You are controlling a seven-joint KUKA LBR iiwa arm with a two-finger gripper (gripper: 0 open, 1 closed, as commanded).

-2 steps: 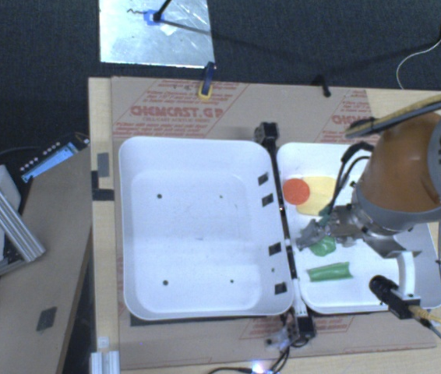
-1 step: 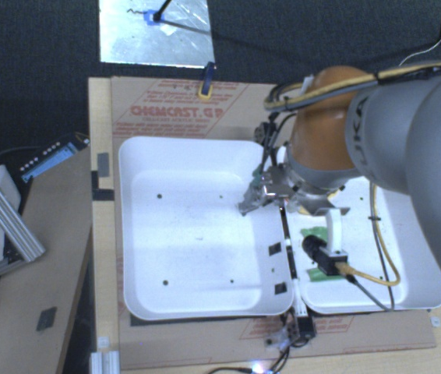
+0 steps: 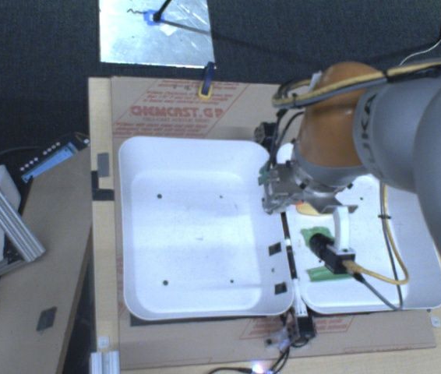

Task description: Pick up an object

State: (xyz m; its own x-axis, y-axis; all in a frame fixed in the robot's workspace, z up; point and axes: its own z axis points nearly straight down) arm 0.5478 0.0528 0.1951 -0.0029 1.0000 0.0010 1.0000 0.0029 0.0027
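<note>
One hand [image 3: 280, 196] hangs low at the left rim of the right bin [image 3: 421, 275]; I cannot tell whether it is wide or narrow. Just beside it lie a pale orange piece [image 3: 308, 207] and a green piece [image 3: 314, 235], with a second green piece [image 3: 328, 275] nearer the front rim. Alongside sits the left bin [image 3: 197, 232], both on the desk [image 3: 49, 271].

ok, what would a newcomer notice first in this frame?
The grey arm with its orange band dominates the upper right, bent down over the inner edge of the right bin. Beneath it, green pieces lie in that bin. The left bin takes the centre as a broad white tray.
</note>
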